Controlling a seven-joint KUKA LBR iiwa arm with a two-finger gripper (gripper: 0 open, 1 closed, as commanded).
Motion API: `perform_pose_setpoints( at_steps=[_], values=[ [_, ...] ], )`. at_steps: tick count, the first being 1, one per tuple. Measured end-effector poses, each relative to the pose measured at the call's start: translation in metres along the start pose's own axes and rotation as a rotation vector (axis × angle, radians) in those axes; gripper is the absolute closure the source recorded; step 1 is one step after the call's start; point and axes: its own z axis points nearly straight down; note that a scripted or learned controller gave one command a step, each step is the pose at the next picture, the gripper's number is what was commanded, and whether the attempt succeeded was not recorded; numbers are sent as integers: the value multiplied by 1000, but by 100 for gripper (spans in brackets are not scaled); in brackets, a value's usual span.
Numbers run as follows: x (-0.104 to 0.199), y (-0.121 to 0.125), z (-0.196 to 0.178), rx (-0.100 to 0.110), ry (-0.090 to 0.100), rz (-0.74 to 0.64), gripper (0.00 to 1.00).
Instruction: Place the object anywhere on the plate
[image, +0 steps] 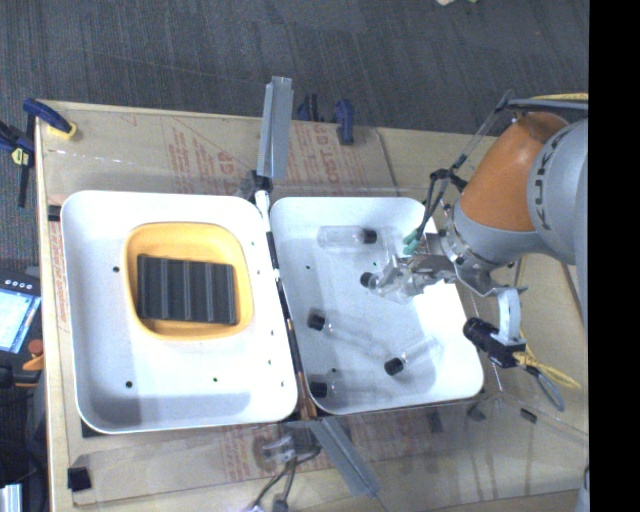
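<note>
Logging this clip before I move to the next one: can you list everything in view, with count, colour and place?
White bins: two, side by side on the bench, left bin, right bin.
Plate: one, yellow-orange with a dark ribbed centre, in the left bin.
Clear tubes with black caps: about five, scattered in the right bin, e.g. one near the back wall and one near the front.
Blue clamps: at least two, at the bench's back edge and left corner.
Arm: one, grey with an orange band, reaching in from the right.
Gripper: one, low over the right bin.
</note>
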Motion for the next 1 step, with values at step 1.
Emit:
perform_pose_setpoints(
  at_steps=[1],
  values=[
    [67, 24, -36, 0, 2, -104, 100]
  ],
)
